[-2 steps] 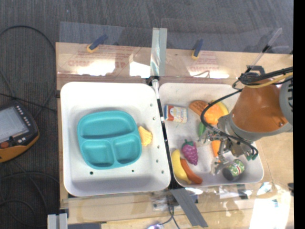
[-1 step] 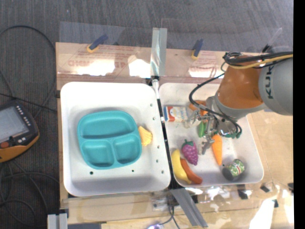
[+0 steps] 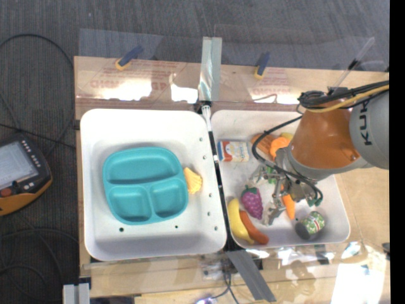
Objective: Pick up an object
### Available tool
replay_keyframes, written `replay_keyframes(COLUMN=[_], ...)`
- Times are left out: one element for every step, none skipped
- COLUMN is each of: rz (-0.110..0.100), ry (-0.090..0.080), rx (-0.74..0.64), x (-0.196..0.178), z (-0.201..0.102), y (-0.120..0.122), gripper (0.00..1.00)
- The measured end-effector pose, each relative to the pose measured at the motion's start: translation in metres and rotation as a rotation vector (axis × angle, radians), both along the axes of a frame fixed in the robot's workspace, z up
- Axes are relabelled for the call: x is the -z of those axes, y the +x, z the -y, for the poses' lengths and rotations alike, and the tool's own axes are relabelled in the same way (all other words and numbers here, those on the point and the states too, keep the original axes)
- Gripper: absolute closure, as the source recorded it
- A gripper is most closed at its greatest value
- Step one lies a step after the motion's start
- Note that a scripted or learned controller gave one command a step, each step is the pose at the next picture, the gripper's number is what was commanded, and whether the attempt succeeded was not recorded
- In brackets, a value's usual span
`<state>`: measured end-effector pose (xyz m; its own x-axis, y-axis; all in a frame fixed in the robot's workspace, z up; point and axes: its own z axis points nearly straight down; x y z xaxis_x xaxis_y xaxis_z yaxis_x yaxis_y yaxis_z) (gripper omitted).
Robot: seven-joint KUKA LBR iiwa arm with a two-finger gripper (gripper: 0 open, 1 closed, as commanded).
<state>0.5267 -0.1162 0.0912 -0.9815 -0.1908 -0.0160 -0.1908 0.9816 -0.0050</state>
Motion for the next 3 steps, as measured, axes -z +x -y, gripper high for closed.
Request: replay_keyframes(rz=[-0.013,0.001,0.002], ry=[0.001,-0.001,-0.004], rx=[-0.050,-0.130,-0.130], x=[-0.012,0.000,-0.011], z=[-0.020,-0.009,-0.009], y=[0.063,0.028,0.030], gripper=[0.00,0.00,1.00])
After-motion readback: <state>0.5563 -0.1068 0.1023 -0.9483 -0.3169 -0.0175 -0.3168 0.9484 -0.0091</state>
